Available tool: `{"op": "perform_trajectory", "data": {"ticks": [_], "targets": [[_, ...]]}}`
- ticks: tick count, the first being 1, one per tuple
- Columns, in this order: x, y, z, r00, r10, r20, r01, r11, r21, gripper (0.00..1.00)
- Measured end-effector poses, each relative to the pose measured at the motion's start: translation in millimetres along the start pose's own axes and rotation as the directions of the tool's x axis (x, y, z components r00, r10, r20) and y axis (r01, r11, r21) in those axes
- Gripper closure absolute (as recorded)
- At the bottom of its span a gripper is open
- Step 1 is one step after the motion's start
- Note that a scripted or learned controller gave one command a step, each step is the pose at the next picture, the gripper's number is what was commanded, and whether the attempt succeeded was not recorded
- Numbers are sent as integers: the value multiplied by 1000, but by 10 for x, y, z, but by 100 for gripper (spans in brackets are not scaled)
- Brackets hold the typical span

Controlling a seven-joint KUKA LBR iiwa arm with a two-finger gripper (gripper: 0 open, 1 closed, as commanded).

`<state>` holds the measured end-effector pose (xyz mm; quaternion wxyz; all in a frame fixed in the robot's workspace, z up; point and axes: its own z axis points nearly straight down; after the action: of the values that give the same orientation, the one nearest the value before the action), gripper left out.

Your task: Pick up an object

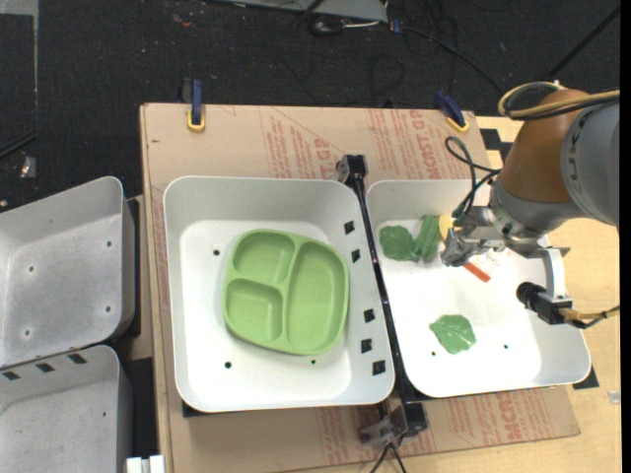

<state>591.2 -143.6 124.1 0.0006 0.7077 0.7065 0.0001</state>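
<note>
**Gripper low in the right bin, target not yet secured**

Nearest the camera, below and a little left of your gripper (pixel 461 249), a flat green leaf-shaped piece (pixel 453 333) lies alone on the floor of the right bin (pixel 552 363), well apart from the rest. Just right of the gripper sits a small orange-red piece (pixel 477 271), close to the wrist. Immediately left of the gripper lie two green pieces (pixel 409 240) touching each other. Farther left, in the other bin, rests a green divided plate (pixel 287 291).

To do this well, I would judge you should commit to one green piece, centre over it, and descend straight. Whether the jaws are apart or together, you cannot tell; nothing is visibly gripped.
</note>
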Motion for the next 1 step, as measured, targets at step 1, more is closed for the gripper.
{"op": "perform_trajectory", "data": {"ticks": [1], "targets": [[-33,-17,-632,1000,-1,1,1,1000,-5,100]]}}
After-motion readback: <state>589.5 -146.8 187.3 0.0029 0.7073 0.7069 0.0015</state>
